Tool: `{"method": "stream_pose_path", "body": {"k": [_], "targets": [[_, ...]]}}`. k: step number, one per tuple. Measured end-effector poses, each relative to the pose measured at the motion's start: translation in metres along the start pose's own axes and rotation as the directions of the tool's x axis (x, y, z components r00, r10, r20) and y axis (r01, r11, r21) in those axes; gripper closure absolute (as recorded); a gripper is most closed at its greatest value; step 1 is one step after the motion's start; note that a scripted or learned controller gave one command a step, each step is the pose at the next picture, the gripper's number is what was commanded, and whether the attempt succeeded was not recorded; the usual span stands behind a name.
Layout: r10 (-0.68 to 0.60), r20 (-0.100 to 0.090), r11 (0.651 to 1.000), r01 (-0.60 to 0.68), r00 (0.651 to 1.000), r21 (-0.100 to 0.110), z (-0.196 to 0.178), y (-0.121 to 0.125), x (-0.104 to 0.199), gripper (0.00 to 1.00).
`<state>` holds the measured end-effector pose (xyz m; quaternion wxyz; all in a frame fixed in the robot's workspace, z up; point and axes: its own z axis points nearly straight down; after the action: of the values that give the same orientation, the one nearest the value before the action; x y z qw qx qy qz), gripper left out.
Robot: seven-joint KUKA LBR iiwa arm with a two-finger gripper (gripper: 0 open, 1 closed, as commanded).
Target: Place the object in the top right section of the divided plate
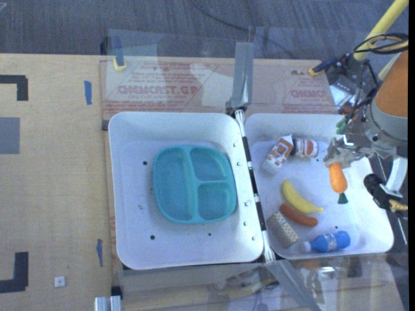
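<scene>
Right of the divided plate (194,184), over the neighbouring bin (384,238), the tool (342,153) is hanging just above the carrot (338,178). Can't tell what state it's in or whether it's gripping. Carrot is looking lifted or about to be, likely the pick target. Banana (299,197), sausage (298,215), bottle (329,241) are lying nearer the plate.

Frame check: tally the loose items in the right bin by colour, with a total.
White: 2, carton and can
Orange: 1, carrot
Yellow: 1, banana
Red: 1, sausage
Grey: 1, block
Blue: 1, bottle
Total: 7
</scene>
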<state>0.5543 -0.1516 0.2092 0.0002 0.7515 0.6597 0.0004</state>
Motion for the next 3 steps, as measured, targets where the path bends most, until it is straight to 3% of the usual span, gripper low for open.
{"method": "stream_pose_path", "body": {"k": [1, 2, 3], "targets": [[-0.32, 0.0, 0.947, 0.32, 0.947, 0.0, 0.101, -0.031, -0.016, 1.0], [-0.636, 0.002, 0.772, 0.636, 0.772, -0.002, 0.024, -0.047, 0.079, 1.0], [-0.829, 0.002, 0.559, 0.829, 0.559, -0.002, -0.015, -0.048, 0.138, 1.0]]}}
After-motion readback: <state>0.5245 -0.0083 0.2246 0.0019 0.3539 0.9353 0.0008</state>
